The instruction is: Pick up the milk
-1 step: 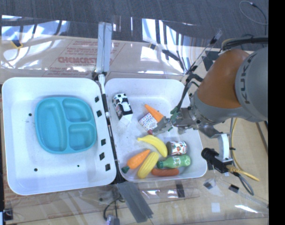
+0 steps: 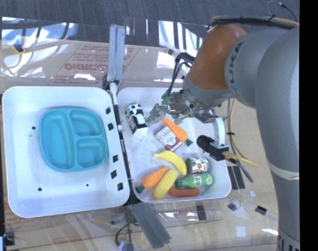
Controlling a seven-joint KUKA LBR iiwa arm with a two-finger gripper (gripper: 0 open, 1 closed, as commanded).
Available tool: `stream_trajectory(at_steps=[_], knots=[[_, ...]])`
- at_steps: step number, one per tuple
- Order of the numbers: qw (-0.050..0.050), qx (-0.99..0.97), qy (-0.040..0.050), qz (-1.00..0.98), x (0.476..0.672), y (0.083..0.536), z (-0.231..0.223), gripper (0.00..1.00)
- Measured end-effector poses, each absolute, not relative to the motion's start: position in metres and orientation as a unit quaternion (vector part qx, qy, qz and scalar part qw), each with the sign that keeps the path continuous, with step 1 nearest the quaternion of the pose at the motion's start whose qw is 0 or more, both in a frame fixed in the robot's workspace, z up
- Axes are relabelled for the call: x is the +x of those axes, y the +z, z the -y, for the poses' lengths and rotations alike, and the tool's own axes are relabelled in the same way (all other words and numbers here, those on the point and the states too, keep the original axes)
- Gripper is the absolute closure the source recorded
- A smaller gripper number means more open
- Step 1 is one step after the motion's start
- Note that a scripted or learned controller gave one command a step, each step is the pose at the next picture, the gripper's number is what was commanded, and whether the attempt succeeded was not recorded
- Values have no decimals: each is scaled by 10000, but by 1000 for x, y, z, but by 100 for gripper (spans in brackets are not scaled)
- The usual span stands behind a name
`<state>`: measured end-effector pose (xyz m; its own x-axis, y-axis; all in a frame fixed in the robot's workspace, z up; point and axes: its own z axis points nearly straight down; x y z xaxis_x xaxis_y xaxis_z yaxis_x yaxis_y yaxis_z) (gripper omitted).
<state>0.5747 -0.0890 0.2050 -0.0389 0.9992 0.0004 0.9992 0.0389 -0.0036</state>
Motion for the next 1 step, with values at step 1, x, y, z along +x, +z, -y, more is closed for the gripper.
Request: stream_trajectory(at_steps=[1], knots=[[10, -7465, 13, 6654, 594, 191, 10, 0]])
